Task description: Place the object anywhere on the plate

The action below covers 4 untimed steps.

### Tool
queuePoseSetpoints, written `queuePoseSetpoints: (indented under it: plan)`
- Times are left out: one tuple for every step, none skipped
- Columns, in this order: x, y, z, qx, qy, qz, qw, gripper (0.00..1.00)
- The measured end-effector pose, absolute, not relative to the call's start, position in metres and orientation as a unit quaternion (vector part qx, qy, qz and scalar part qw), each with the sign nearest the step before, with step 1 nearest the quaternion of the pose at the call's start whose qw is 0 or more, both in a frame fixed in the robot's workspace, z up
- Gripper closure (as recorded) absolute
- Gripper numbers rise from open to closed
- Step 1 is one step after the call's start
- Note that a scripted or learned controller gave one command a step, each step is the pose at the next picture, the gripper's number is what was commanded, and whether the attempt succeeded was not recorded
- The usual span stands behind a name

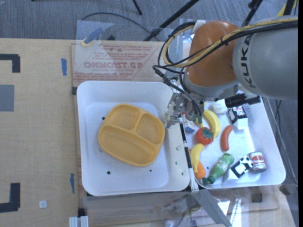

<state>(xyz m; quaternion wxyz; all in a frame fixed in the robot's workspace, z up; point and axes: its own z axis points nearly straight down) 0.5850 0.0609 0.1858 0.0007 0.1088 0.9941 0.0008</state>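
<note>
arm (pixel 265 56) is the biggest thing here, coming in from the right, orange band sitting over the seam between the bins. left bin (pixel 90 174) holds the yellow plate (pixel 131 134), three compartments, lying flat, long axis running upper-left to lower-right. right bin (pixel 272 141) holds the toys, all well apart from the plate.

gripper (pixel 179 113) hangs over the divider near the plate's right edge. can't tell how the jaws stand, too much cable and blur, and nothing is visibly between them. so the task's object is judged to be in the right bin, not picked yet; which one is meant, can't tell.

candidates, big to small: banana (pixel 211 122), curved, long axis roughly vertical, tip up. green bottle (pixel 220 167), lying tilted, neck pointing lower-left. red sausage (pixel 226 138), near upright. second yellow piece (pixel 195 154) beside an orange carrot (pixel 200 170). can (pixel 257 161) on its side. tomato (pixel 204 135), round, no axis.

handling guess: all look like light hollow plastic, stiff, smooth, a bit slippery, not fragile. pinch long ones across the short axis mid-body; the tomato across its widest part.
</note>
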Motion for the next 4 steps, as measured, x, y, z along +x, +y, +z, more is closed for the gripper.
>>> queuePoseSetpoints:
  plan:
    - [0.577,0.144,0.224,-0.098,0.995,0.0016,0.004,1.0]
    - [0.543,0.219,0.248,-0.139,0.99,0.0018,0.004,1.0]
    - [0.507,0.225,0.227,-0.2,0.98,0.0007,0.001,1.0]
    - [0.509,0.225,0.239,-0.198,0.98,0.0024,0.004,1.0]
